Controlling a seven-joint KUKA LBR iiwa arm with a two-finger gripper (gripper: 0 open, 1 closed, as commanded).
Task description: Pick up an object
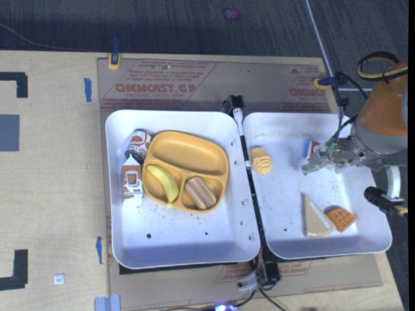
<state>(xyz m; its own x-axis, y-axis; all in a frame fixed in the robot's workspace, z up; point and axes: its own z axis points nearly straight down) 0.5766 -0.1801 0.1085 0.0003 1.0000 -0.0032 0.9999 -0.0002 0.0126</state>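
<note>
My gripper (322, 161) hangs over the far right part of the right bin (285, 238), metal fingers low by a small red-white packet (312, 150); can't tell whether they are apart or closed, nothing seen between them. Left of it, a knobbly yellow corn piece (261, 160) near the bin's left wall. Nearer, a flat beige wedge (314, 218) touching an orange waffle-textured piece (340, 218). Left bin (130, 238): glossy mustard divided plate (188, 153) holding a curved banana (165, 184) and a brown sausage-like roll (200, 192); can (137, 145) and printed carton (131, 181) on its left.
</note>
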